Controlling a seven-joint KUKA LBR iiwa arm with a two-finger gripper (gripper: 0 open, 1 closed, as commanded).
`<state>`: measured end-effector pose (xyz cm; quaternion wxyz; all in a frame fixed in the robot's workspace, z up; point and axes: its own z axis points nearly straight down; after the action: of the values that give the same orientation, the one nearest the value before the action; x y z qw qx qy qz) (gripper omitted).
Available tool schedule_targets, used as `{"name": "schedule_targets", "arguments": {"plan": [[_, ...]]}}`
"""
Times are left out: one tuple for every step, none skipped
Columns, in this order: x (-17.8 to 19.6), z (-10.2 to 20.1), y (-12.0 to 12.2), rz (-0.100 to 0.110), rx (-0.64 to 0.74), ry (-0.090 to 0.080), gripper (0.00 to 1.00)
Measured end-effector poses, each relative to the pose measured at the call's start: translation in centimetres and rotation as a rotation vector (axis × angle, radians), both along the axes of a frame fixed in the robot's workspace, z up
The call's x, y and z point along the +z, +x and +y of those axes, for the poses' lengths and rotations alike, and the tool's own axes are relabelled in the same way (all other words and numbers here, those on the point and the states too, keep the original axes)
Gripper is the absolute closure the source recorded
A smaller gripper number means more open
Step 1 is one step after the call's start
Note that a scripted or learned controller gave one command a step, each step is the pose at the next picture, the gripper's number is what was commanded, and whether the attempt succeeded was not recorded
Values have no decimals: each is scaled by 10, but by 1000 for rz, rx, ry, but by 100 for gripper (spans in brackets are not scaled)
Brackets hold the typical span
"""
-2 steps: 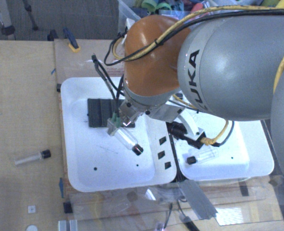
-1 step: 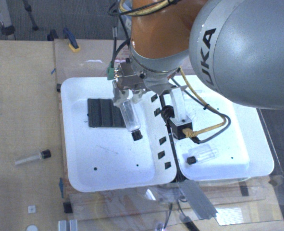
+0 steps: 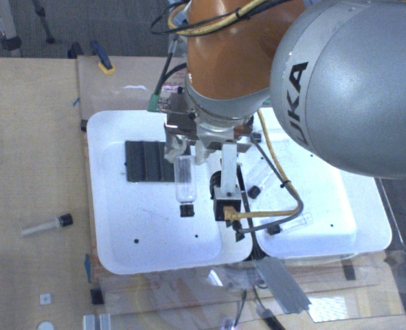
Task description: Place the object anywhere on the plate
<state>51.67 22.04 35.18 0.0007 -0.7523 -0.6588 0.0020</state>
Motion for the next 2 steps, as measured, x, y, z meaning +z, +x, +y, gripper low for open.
{"name": "schedule_targets", "arguments": {"plan": [[42,4,135,-4,-186,0,100],[-23,4,147,-3,-768,1,100]]}}
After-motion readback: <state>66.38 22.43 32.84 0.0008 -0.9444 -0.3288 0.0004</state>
